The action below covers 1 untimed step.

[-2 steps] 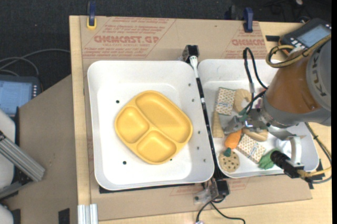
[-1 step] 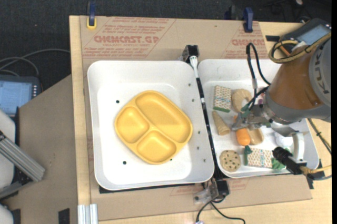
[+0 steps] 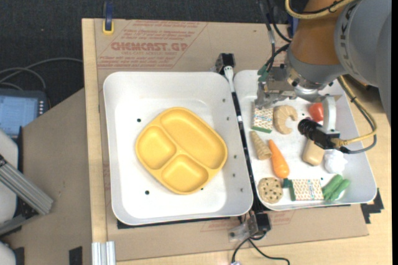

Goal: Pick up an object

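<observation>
- Brown bench board (image 3: 155, 46) with red print carries two white bins side by side on dark carpet.
- Left bin (image 3: 124, 195), well left of the gripper: yellow divided plate (image 3: 180, 148) inside.
- Right bin (image 3: 360, 186): arm (image 3: 323, 27) reaches over its far end.
- Gripper (image 3: 272, 94) low at that bin's far left corner; opening cannot be told, nothing seen held.
- Just below gripper: patterned packet (image 3: 262, 119), bread roll (image 3: 286, 119).
- Nearer the camera: carrot (image 3: 278, 159), cookie (image 3: 270, 190), green pod (image 3: 336, 187).
</observation>
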Each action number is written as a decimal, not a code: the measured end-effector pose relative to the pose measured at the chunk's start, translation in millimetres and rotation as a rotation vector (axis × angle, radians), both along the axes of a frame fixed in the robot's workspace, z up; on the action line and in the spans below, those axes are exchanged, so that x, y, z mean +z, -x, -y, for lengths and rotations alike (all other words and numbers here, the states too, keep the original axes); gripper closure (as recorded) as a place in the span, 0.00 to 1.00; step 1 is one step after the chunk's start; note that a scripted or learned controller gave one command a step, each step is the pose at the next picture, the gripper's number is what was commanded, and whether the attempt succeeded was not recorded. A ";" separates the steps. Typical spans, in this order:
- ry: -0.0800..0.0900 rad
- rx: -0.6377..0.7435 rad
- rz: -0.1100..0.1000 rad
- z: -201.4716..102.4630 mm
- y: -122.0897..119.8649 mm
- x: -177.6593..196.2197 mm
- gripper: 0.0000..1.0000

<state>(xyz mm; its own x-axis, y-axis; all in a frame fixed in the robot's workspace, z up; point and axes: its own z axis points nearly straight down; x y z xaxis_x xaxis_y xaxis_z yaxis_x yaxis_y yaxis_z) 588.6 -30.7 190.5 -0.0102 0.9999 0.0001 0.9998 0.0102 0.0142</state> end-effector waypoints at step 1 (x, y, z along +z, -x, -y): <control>0.000 -0.009 -0.014 5.2 5.3 -5.9 0.00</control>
<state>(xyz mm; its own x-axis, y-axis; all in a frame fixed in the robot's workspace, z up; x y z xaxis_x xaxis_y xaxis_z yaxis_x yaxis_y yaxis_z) 583.3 -35.9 184.7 -0.0010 1.0000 -0.0001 1.0000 0.0010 0.0000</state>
